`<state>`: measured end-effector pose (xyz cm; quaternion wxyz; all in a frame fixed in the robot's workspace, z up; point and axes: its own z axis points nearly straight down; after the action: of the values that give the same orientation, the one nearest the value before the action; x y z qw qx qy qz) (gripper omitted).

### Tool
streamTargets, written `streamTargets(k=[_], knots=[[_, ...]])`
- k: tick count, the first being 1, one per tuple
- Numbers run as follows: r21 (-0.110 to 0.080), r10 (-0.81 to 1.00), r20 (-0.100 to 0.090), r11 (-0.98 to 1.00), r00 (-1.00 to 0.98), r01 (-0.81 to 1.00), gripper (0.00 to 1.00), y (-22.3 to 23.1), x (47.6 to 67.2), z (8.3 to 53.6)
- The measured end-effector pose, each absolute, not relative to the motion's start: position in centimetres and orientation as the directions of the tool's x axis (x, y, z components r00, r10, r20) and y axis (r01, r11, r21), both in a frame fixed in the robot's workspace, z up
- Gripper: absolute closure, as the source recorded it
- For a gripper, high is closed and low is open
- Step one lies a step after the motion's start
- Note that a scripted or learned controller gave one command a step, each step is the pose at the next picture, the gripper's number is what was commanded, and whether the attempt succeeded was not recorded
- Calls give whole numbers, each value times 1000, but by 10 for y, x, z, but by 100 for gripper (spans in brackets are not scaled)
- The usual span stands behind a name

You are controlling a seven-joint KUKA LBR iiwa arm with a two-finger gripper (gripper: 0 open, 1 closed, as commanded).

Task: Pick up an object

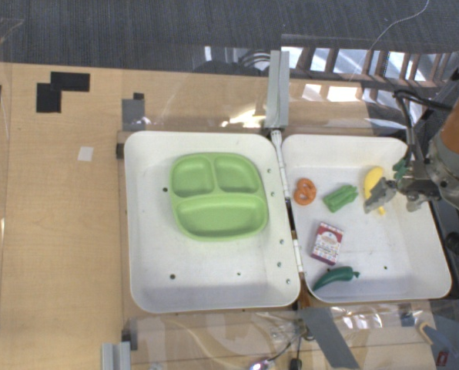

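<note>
yellow banana (373, 180) lies in the right bin (414, 280), the hand (381, 197) low against it for a grasp; its grip i cannot tell, perhaps touching.

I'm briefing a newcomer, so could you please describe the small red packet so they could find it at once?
Look in the right bin. The packet lies near its middle, below the pretzel and above the green pepper. It is the only flat, rectangular, red-and-white item.

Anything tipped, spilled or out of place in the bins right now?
Nothing stands out. The green plate lies flat in the left bin; the pretzel, card box and toy vegetables lie loose in the right bin.
</note>
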<state>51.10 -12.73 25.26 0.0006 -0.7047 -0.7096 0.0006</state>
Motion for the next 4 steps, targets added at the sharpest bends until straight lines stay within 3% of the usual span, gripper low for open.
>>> streamTargets(k=[1, 2, 3, 4], knots=[[-3, 992, 0, -127, 127, 992, 0, -119, 583, 162], [-2, 992, 0, -127, 127, 992, 0, -119, 584, 162], [12, 998, -1, 68, -68, 998, 0, -117, 604, 90], [14, 997, 0, 72, -72, 997, 100, -114, 606, 98]])
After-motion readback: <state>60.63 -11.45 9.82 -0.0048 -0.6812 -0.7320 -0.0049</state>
